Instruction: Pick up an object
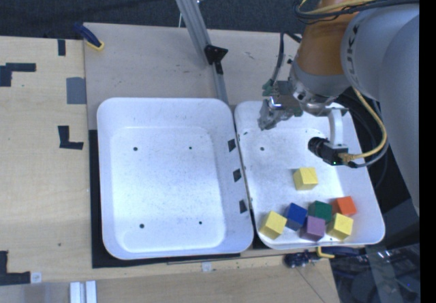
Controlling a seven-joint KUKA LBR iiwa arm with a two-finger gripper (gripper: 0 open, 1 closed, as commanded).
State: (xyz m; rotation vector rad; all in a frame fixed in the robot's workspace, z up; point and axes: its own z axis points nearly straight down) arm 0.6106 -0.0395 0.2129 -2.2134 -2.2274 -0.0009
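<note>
My gripper hangs over the far left corner of the right bin, below the grey arm with its orange band. Nothing shows between its fingers. Several small cubes lie in the near part of that bin: a yellow cube alone in the middle, then a cluster near the front rim with a yellow cube, a blue cube, a green cube, a purple cube, an orange cube and another yellow cube. All cubes sit well in front of the gripper.
The left bin stands beside the right one, sharing a raised middle rim. A slanted metal pole rises behind the bins. A black cable end dangles over the right bin. Wooden bench top surrounds the bins.
</note>
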